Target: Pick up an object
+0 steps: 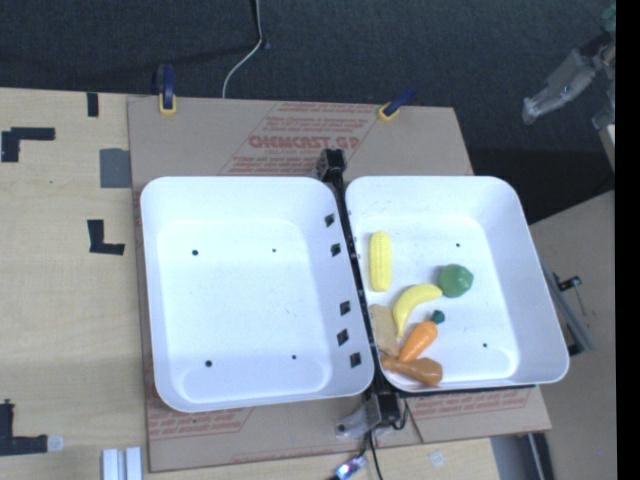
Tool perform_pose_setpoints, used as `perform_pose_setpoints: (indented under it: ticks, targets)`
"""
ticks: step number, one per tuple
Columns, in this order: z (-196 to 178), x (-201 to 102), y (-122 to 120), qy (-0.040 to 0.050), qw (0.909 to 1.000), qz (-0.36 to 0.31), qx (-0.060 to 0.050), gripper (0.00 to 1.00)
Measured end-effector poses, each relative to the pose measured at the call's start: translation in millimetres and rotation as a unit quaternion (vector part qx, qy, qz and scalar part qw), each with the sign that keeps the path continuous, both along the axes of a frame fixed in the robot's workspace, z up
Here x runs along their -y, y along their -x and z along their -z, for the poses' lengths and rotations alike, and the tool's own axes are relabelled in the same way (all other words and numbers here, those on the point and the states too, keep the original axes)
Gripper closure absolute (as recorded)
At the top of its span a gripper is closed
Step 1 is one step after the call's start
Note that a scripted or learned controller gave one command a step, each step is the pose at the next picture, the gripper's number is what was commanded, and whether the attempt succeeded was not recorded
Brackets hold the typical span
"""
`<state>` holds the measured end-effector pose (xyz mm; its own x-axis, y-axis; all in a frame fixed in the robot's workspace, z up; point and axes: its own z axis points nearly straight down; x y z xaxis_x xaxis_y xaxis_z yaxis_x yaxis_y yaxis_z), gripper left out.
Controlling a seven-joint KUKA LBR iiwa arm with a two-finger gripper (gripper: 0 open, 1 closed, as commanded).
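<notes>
Two shallow white bins sit side by side on a cardboard sheet [300,138] w/ red print, clamped at the far edge by two clips. Nearest the camera, at the front-left corner of the right bin [500,218], an orange-brown sausage-like item [415,370] lies along the front wall. Just behind it, a toy carrot [419,339] w/ dark green top lies tilted, touching or overlapping a pale tan piece [382,320] beside the divider. Next back, a yellow banana [414,302] curves up toward the right; its tip is near a green round item [454,280], poss. a lime or a veg, type can't be told. Further back, a yellow corn cob [380,260] lies lengthwise, close to the bin's left wall and apart from the rest. All objects are in the right bin's left half. Left bin [240,298] shows small dark dots on its floor. Far upper right, well apart from both bins and over the dark floor, the gripper [560,86] appears grey and blurred; finger state can't be told, and nothing is seen between them.
</notes>
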<state>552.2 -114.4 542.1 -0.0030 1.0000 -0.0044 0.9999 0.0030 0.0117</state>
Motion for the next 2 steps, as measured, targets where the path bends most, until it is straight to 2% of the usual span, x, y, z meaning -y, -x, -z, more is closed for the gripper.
perform_pose_setpoints:
  ticks: [1, 2]
  targets:
    - [10.5, -95.0, -0.3, -0.0021, 0.9999, -0.004, -0.009, 0.00]
    - [3.7, -90.9, -2.6, -0.0005, 0.9999, -0.001, -0.013, 1.00]
